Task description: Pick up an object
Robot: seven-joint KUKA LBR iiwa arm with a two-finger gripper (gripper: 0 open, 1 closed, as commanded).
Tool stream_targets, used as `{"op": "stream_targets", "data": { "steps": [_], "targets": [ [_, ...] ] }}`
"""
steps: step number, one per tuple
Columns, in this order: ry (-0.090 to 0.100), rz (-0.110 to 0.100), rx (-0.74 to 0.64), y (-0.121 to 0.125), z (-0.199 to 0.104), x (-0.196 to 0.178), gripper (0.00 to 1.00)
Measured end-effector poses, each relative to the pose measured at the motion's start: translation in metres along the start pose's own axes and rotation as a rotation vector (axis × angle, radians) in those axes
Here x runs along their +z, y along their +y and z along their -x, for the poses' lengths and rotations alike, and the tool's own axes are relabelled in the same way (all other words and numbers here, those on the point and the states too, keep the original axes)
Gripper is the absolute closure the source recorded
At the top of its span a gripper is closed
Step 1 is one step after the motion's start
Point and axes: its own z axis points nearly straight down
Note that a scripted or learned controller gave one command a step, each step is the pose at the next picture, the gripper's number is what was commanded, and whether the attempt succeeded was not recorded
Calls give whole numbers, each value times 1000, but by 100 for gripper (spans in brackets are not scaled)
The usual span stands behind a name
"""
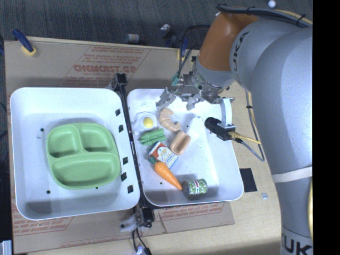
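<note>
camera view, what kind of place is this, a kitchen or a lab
Likely a robot lab bench, not a kitchen: a grey arm reaches over two white bins, toy food fills one, and cardboard lies under them.

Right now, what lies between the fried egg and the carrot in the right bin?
In the camera view, green beans and a small carton lie between the fried egg and the carrot.

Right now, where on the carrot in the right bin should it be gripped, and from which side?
Probably across the thick orange middle of the carrot, coming straight down from above. It lies flat on the floor of the right bin, running diagonally, so the fingers should close across its narrow width. The carton touches its upper end and the can sits by its tip, so the middle looks freest.
</note>
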Motion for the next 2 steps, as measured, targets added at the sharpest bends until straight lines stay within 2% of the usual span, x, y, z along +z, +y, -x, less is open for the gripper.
{"op": "stream_targets", "data": {
  "steps": [1,2],
  "targets": [
    [-2,6,0,-79,3,98,0],
    [-5,8,-5,-77,3,87,100]
  ]
}}
